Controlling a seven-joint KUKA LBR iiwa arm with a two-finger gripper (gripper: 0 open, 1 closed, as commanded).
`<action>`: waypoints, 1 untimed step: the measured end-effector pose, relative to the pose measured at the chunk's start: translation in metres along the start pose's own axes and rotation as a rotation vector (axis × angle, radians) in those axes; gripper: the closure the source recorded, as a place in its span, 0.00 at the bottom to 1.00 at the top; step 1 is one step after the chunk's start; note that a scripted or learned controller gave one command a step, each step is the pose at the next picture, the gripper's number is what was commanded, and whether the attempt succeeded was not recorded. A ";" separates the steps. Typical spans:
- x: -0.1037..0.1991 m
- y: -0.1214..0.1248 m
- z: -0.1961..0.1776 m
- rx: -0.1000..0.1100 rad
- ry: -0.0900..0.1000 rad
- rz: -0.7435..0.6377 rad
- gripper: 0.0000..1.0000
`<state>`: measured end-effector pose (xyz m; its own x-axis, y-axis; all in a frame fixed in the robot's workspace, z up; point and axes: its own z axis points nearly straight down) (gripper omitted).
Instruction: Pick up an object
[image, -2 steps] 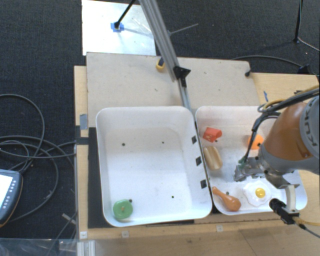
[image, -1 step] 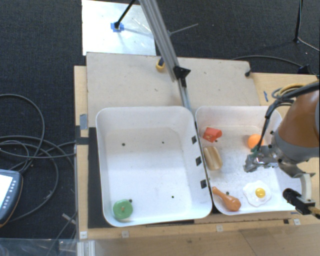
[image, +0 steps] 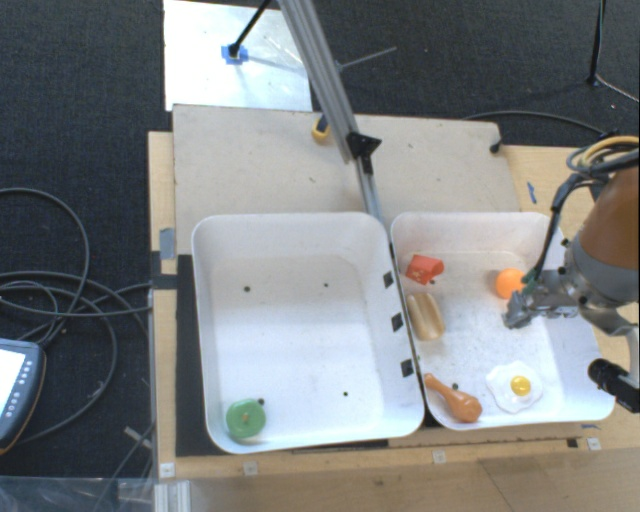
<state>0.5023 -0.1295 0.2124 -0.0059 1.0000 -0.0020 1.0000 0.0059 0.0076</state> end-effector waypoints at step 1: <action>0.055 0.030 -0.008 0.003 0.002 -0.004 1.00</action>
<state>0.5315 -0.0745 0.2209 -0.0099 1.0000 -0.0002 0.9999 0.0099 0.0046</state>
